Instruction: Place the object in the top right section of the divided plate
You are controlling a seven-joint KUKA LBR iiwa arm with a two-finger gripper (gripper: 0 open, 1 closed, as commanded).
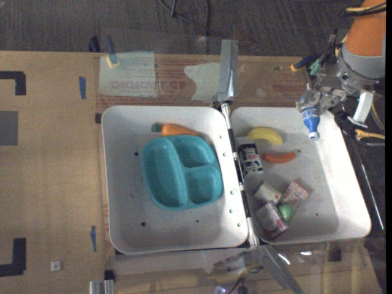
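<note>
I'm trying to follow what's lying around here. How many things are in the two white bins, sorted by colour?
Teal: 1, the divided plate
Orange or red: 2, the carrot and the sausage-like piece
Yellow: 1, the banana
Green: 1, the small ball
Printed packets and cartons: 4, one dark, three pale or pinkish
Total: 9

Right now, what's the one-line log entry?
gripper: over right bin's top edge | plate: left bin, sections bare | carrot: beside plate

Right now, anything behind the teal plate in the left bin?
An orange carrot pokes out past the divided plate's far rim. Its lower edge is hidden by the plate.
</note>
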